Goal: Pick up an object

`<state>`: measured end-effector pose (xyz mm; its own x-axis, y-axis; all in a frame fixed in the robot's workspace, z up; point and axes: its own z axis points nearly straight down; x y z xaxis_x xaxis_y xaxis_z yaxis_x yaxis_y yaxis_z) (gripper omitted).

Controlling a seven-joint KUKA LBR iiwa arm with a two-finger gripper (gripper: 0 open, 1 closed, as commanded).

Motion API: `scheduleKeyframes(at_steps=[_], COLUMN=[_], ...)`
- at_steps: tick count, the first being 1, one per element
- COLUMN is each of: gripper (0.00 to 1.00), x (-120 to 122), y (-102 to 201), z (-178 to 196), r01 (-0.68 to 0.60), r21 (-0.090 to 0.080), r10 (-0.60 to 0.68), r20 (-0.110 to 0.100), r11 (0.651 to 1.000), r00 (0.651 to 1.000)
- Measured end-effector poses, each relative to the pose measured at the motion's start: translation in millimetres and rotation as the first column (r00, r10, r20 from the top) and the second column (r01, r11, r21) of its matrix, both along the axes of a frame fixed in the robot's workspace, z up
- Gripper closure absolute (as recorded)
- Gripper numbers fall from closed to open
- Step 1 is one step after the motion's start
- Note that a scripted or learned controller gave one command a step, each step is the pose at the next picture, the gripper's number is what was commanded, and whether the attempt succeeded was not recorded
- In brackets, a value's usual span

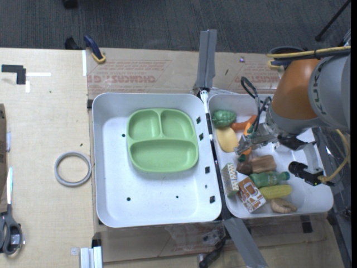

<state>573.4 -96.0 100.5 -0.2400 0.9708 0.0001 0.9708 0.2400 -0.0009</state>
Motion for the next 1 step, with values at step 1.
scheduleKeyframes(at_steps=[1], gripper=[1.00], x=[-10.0], y=[88.7], z=[169.5], r01=[-0.281], r21=[-0.001], r10=[0.281], r20=[0.002], r11=[0.960], r00=[0.960])
